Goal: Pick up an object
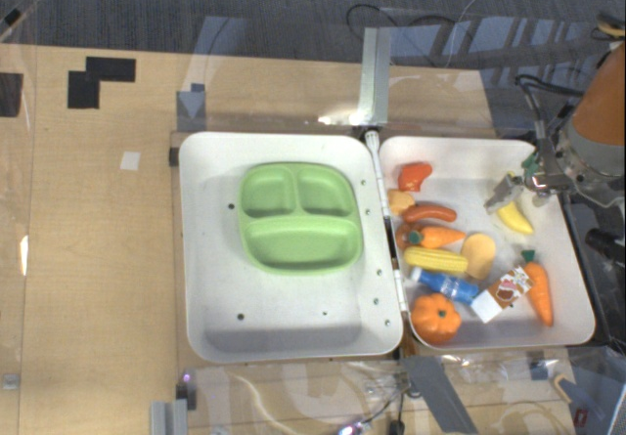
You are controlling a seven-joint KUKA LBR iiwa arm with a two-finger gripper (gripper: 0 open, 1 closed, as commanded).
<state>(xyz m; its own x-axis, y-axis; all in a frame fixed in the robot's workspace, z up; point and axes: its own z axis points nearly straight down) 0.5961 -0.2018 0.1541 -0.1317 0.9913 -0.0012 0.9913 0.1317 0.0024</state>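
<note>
While the gripper (513, 191) hangs at three o'clock in the right bin (577, 326), its fingers spread wide with nothing between them, you have the yellow banana (515, 218) just beside, at its six o'clock.

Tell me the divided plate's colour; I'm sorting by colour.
Light green plate, seen in the camera view.

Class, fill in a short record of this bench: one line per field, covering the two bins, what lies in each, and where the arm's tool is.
Left bin: holds a green divided plate
Right bin: toy food, including a pumpkin, a carrot, corn, a sausage, a tomato
Tool: over the right bin's far right side, just above a banana
Grasp: none visible
</note>
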